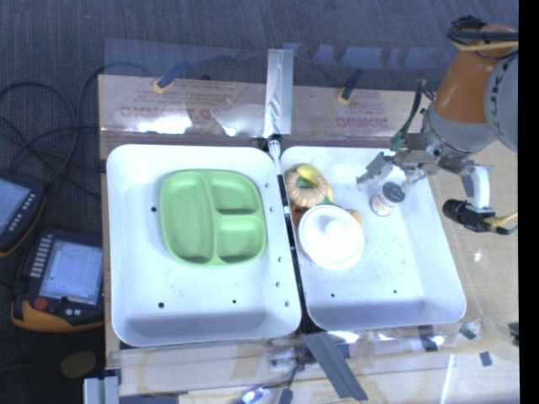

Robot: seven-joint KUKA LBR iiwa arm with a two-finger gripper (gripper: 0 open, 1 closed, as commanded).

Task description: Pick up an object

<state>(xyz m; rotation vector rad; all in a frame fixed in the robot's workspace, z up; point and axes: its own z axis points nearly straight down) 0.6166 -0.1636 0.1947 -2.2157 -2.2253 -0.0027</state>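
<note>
White bowl (333, 235) upside down in right bin (421, 301) near its left wall, yellow-brown toy (306, 187) touching behind it, green divided plate (212, 216) in left bin (135, 310), gripper (389, 185) over right bin's back, fingers can't tell
</note>
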